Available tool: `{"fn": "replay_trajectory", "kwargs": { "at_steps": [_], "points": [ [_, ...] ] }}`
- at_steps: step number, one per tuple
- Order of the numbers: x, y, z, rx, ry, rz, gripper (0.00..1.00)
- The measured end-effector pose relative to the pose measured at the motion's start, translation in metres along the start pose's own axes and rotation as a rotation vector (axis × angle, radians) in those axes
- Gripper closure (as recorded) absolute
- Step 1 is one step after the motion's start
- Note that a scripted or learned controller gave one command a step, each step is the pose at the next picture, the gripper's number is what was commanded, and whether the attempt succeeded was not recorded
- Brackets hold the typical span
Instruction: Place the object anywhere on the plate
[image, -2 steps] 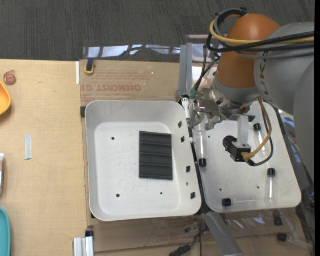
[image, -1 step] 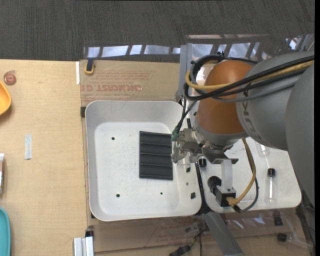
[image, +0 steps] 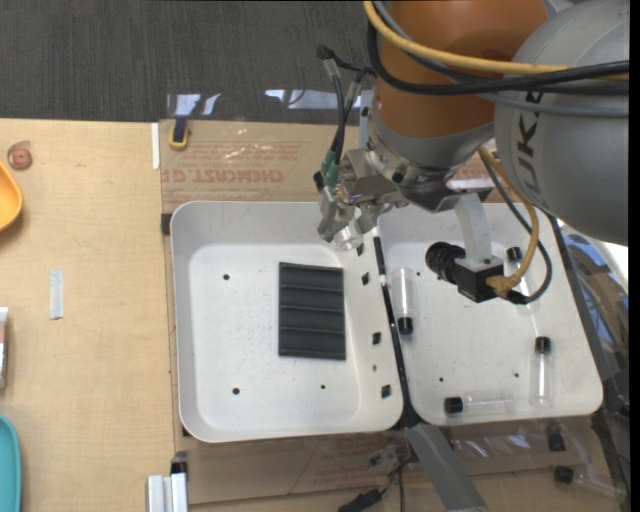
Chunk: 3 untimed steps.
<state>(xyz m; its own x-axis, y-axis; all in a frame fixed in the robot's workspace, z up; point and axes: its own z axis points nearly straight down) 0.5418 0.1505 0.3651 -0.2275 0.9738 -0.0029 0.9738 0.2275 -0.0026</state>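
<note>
1. Closest to the lens, the grey arm (image: 575, 120) looms in the upper right, and its orange band (image: 440, 70) bulges just above the wrist.
2. On to the piece that matters: the black ribbed slab (image: 312, 311) lies flat on the floor of the left bin (image: 205, 300). It sits a touch right of that bin's middle, long side running away from us, with four broad ridges across its top.
3. And the gripper (image: 343, 232)? It hangs over the far right corner of that same bin, close to the rim, just beyond the slab's far end and apart from it. Open or closed, I cannot tell from this angle.
4. Next door, the right bin (image: 575, 350) sits just beside the left one. It holds three clear tubes with black caps: the first tube (image: 402, 300) is beside the left wall, the second tube (image: 541, 365) is near the right wall, and the third tube (image: 480, 404) lies along the near wall.
5. Under both bins, brown cardboard (image: 235, 160) pokes out at the far side, its red print reading backwards.
6. Out on the wooden bench (image: 90, 400), well left of the bins, an orange dish (image: 6, 205) is cut off by the edge, with a small reddish disc (image: 19, 155) just beyond it. A short pale strip (image: 56, 295) lies nearer us, and a teal rim (image: 5, 465) peeks in at the lower left corner.
</note>
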Motion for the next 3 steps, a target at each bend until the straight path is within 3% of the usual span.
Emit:
{"fn": "replay_trajectory", "kwargs": {
  "at_steps": [1, 2, 3],
  "points": [
    [0.025, 0.021, 0.08, 0.001, 0.001, -0.297, 1.0],
    [0.048, 0.043, 0.08, -0.001, 0.0, -0.483, 1.0],
    [0.065, 0.024, 0.051, -0.003, 0.0, -0.776, 1.0]
  ]
}}
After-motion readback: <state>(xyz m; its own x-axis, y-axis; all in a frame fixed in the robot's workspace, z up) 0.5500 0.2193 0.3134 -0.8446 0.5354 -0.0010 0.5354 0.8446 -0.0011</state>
